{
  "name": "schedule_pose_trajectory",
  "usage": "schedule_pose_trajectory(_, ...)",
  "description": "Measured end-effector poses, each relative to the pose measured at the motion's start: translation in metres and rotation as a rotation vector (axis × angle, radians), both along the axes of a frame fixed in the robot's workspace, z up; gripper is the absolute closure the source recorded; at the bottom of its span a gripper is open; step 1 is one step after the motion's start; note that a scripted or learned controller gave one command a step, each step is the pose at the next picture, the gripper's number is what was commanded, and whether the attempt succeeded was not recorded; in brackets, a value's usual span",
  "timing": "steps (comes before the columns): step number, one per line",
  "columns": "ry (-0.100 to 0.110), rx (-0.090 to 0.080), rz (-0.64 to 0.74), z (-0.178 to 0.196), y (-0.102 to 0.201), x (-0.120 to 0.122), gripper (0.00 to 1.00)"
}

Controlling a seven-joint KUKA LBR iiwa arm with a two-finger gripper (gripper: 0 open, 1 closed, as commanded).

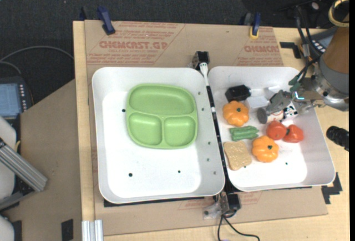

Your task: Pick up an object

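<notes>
White plastic makes up both shallow bins: the left bin (pixel 111 179) carries a green three-compartment tray (pixel 162 115) lying flat near its middle, while the right bin (pixel 316 170) gathers the toy foods in a loose cluster, presumably tipped in together so the arm has several candidates within one reach. In that cluster an orange pumpkin (pixel 236 113) sits at about nine o'clock from the bin's centre, a small black object (pixel 238 92) lies just beside it toward eleven o'clock, a green pod-like piece (pixel 244 133) and a tan slice of toast (pixel 237 155) lie toward seven o'clock, a second orange pumpkin (pixel 265 149) sits near six, and two red tomatoes (pixel 284 132) lie touching each other near the centre. The gripper (pixel 273 108) hangs low over the bin at about twelve o'clock of the tomatoes, close above them, angled down and leftward from the grey arm (pixel 333 76) that enters at three o'clock. Whether its tips are spread or pressed together I cannot tell; nothing is visibly pinched. The nearest pickable items appear to be the tomatoes.
</notes>
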State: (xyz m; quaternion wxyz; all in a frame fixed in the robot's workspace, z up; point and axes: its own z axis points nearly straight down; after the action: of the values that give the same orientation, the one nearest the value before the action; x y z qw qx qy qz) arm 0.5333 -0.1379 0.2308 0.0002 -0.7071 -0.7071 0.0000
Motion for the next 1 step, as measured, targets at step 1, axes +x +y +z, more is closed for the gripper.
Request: schedule_pose_trajectory(1,0.012,0.004,-0.002,-0.1410,0.0091,-0.0356,0.00)
